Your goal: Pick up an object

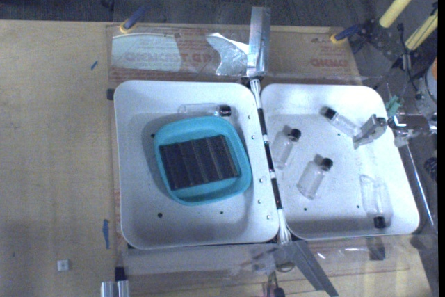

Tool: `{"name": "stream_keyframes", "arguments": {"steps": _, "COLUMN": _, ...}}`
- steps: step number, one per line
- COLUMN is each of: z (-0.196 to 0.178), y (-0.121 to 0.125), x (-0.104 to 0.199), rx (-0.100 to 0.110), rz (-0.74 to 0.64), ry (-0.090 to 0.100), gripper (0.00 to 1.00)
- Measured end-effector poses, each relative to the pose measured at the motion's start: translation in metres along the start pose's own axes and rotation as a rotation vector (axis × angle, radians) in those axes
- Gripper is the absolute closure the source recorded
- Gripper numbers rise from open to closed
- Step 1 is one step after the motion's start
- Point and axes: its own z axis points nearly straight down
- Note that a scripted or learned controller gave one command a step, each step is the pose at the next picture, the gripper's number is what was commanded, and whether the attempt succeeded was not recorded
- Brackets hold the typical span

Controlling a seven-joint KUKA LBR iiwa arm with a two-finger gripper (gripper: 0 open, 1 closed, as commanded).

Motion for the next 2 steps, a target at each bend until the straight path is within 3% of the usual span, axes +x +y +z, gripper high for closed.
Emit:
{"name": "stream_keyframes", "arguments": {"steps": 1, "z": 0.064, "y": 0.001, "x": -0.006, "rx": -0.001, "rz": -0.057, "ry": 0.000, "gripper": 0.00}}
{"name": "stream_keyframes", "arguments": {"steps": 2, "z": -0.060, "y": 0.012, "x": -0.041, "rx": -0.004, "rz": -0.011, "ry": -0.003, "gripper": 0.00}}
